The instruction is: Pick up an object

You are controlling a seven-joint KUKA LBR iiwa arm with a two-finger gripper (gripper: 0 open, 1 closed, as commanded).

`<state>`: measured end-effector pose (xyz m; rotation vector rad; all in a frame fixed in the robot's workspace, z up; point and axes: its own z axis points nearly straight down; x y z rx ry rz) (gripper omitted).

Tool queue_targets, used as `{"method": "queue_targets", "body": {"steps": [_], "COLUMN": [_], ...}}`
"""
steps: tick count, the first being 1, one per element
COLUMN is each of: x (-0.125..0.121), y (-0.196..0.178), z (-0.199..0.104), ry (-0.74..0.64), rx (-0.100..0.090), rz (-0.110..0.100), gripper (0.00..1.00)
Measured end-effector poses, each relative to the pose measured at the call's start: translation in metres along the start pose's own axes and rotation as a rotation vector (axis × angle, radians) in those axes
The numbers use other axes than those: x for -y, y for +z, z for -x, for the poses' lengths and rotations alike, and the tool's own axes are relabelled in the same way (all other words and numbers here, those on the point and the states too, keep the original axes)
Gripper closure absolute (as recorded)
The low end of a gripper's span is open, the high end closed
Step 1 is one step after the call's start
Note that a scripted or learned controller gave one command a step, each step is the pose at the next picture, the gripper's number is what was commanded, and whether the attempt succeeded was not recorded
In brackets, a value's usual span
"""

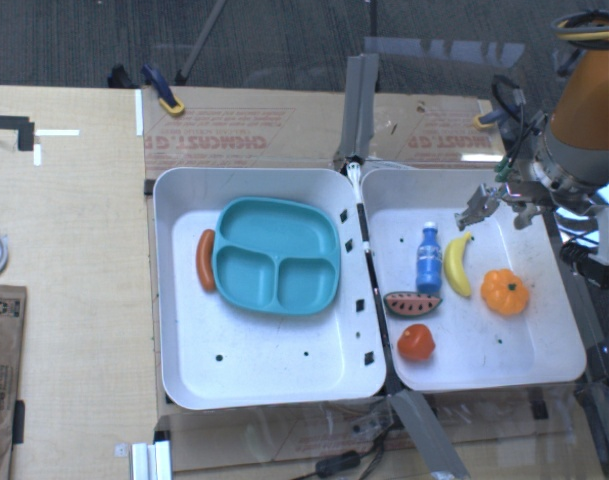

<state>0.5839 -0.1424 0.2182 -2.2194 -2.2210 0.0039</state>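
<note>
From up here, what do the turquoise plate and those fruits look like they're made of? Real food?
Turquoise plate: likely moulded plastic; even colour, soft sheen, three formed compartments.
Banana, orange pumpkin, tomato: probably plastic toy food; flat, saturated colours, smooth surfaces.
Blue bottle: seems plastic, though too small to be sure.

Red lettering on the cardboard sheet [254,128] behind the bins — upside down, reading "CHEMCAST GP".
</note>
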Motion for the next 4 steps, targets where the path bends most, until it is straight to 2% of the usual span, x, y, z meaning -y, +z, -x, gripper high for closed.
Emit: {"method": "queue_targets", "body": {"steps": [1, 2, 3, 4], "x": [0.009, 0.021, 0.022, -0.047], "y": [0.102, 0.127, 0.119, 0.027], "z": [-0.006, -0.028, -0.027, -0.087], "ry": [0.002, 0.001, 0.006, -0.002], "rx": [0.001, 0.0, -0.001, 0.001], "rz": [0.022, 0.001, -0.001, 0.002], "gripper": [0.0, 0.0, 1.0, 1.0]}}
